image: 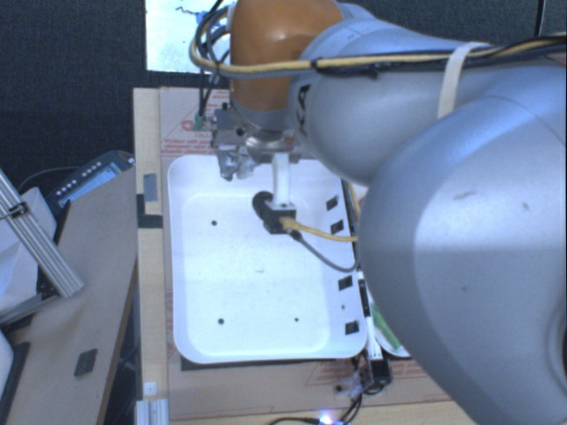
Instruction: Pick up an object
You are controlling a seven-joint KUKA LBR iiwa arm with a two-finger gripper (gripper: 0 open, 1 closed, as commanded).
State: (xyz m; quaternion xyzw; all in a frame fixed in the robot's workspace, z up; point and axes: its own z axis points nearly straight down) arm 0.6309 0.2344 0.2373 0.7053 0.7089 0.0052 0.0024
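Note:
My gripper [257, 173] hangs over the far part of the left white bin [199, 264], below the orange wrist band [275, 42]. A white rod runs down from it to a small black piece [268, 211] just above the bin floor, with a yellow cable trailing off to the right. Whether that black piece is an object or part of the tool is unclear. The big grey arm hides most of the right bin, where a sliver of something green [387, 333] shows at its near left edge.
The left bin floor shows several small dark dots. A grey device [89, 177] and a metal rail [40, 246] lie to the left of the bench. Loose cables and a connector [368, 377] sit at the bench's front edge.

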